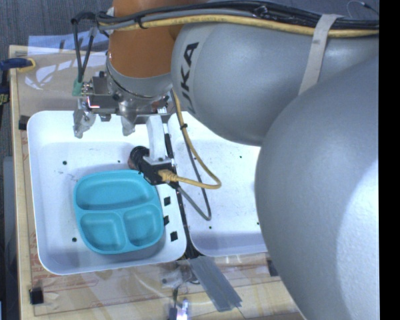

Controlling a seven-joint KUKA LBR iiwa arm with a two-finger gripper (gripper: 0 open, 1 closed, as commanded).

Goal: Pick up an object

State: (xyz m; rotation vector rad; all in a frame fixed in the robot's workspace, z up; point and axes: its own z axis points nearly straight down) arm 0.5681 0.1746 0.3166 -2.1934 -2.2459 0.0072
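Gripper (101,127) hangs spread and empty above the left bin's (43,179) far edge, beyond the blue divided tray (119,212), which lies flat, likely the intended pick.

Two white bins are counted on the bench: the left bin (47,199) and the right bin (227,192), set side by side. One blue tray (117,212) is seen in the left bin, and three compartments are counted in it, one long and two smaller. One arm (253,85) is counted, with one orange band (143,39) and one gripper (103,129). One blue clamp (10,64) is spotted at the bench's edge.
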